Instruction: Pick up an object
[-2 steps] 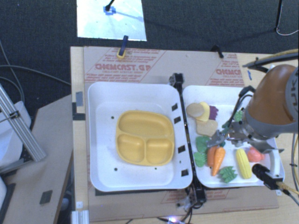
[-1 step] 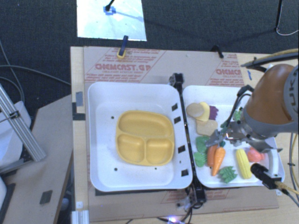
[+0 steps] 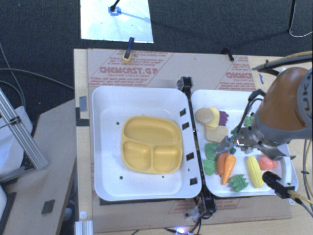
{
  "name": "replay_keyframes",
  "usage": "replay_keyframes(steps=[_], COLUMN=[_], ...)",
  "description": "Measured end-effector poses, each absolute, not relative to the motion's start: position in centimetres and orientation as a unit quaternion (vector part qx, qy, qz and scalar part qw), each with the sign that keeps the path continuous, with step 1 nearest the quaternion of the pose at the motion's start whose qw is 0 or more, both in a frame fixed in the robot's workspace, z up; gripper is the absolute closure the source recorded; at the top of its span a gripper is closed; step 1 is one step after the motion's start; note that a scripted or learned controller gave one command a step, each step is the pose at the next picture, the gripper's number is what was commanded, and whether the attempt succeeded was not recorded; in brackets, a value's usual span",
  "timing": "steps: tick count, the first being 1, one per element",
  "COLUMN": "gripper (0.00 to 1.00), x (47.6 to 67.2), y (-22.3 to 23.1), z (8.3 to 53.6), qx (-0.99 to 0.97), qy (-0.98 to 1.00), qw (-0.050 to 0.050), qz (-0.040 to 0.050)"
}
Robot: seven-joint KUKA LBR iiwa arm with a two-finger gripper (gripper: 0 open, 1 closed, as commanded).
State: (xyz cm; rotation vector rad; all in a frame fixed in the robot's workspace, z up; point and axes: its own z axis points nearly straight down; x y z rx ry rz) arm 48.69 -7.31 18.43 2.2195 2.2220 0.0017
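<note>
Gripper (image 3: pixel 229 146) low over the toy carrot (image 3: pixel 226 167), right bin (image 3: pixel 244 190)
Fingers' spread: can't tell. Board (image 3: pixel 161 65) reads "CHEMCAST GP".

Around the yellow tray (image 3: pixel 150 144) the left bin (image 3: pixel 105 131) has bare white floor on every side, widest toward its far wall, so there is room to come down. The right bin (image 3: pixel 234 99), across the black divider (image 3: pixel 191 141) from the tray, is crowded: a carrot (image 3: pixel 226 168), corn cob (image 3: pixel 254 171), green pieces (image 3: pixel 211 158) and pale pieces (image 3: pixel 210 119) lie close together, with the arm (image 3: pixel 286 106) over them.
</note>
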Motion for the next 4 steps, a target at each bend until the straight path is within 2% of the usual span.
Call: replay_keyframes(steps=[2, 3, 4], gripper=[0.0, 0.0, 1.0], x=[48.7, 48.5, 48.8], y=[-7.3, -8.5, -8.4], z=[18.4, 9.2, 10.7], qx=[0.707, 0.707, 0.707], qy=[0.708, 0.707, 0.708], qw=[0.001, -0.002, 0.001], qz=[0.0005, -0.0018, 0.0013])
